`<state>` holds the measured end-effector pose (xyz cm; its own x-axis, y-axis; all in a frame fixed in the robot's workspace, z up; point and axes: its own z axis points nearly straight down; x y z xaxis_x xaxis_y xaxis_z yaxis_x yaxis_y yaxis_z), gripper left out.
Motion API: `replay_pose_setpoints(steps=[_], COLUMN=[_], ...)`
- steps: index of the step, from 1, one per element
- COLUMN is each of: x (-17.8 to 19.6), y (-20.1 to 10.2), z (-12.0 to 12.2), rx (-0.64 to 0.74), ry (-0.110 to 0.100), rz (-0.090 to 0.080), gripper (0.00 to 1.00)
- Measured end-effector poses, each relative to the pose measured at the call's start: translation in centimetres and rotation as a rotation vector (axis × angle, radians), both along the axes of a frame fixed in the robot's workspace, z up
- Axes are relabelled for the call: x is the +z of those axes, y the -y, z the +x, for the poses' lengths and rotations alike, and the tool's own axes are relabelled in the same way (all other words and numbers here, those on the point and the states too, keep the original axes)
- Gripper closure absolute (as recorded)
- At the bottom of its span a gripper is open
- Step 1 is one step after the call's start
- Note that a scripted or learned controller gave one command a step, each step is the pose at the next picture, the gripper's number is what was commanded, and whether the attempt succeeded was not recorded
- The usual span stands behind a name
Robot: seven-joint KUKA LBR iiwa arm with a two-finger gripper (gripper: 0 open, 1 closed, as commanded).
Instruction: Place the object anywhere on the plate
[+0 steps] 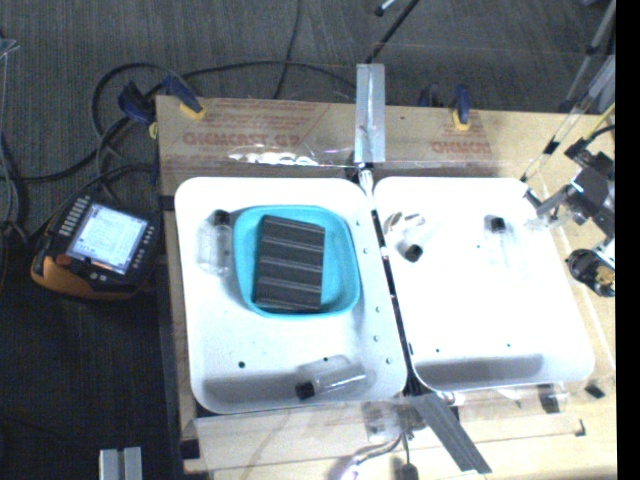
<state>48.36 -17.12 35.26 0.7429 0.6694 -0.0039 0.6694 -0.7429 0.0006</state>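
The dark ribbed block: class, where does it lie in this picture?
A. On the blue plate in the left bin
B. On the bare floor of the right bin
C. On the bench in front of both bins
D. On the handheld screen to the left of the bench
A: the dark ribbed block lies flat within the rim of the blue plate, which sits in the left bin.

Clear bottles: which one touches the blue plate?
The clear bottle at the left bin's left side, lying against the blue plate. The other clear bottle lies apart, along the bin's near wall.
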Motion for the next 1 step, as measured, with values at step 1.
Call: replay_pose_setpoints(steps=[1], x=[-3.01], y=[4.43], z=[-0.04], rx=[-0.120], ry=[-0.002], rz=[0.000], gripper=[0.00])
